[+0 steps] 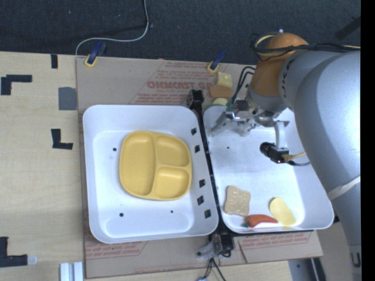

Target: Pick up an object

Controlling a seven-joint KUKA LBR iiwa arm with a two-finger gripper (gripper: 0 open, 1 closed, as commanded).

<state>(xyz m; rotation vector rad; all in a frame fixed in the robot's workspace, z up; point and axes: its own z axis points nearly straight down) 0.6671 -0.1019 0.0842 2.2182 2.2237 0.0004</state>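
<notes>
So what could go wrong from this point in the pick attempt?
The end effector sits at the far end of the right bin, while the cracker, chili and yellow piece lie at the near end, so it may close on nothing. Those three sit close together; a grasp could nudge neighbours.

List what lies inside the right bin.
In the right bin: a cracker, a yellow piece and an orange-red piece near its front. The arm covers its far right corner.
</notes>
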